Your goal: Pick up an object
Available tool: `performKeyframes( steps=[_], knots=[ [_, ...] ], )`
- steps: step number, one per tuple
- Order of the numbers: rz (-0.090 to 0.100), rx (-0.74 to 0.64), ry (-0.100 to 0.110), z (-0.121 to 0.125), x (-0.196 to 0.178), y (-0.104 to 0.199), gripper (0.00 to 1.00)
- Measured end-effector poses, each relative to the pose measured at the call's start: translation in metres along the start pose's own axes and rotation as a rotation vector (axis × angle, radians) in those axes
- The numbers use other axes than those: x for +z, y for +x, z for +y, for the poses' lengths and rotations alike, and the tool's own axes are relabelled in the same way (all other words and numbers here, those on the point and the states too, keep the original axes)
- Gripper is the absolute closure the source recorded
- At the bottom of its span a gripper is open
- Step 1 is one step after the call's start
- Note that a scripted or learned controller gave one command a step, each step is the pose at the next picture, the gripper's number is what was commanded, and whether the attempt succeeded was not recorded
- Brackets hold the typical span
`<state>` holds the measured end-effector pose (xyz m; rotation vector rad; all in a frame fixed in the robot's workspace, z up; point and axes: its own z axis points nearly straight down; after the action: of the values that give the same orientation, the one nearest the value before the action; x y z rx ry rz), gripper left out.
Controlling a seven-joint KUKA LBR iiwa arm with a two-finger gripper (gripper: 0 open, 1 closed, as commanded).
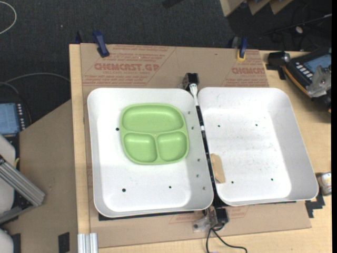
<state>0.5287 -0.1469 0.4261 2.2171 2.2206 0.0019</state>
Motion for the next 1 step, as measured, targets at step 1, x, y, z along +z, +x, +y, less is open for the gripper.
performKeyframes(
  steps=[1],
  knots=[
    [0.005,-0.001,0.013,-0.0425,0.0749,0.0429,1.00]
  ],
)
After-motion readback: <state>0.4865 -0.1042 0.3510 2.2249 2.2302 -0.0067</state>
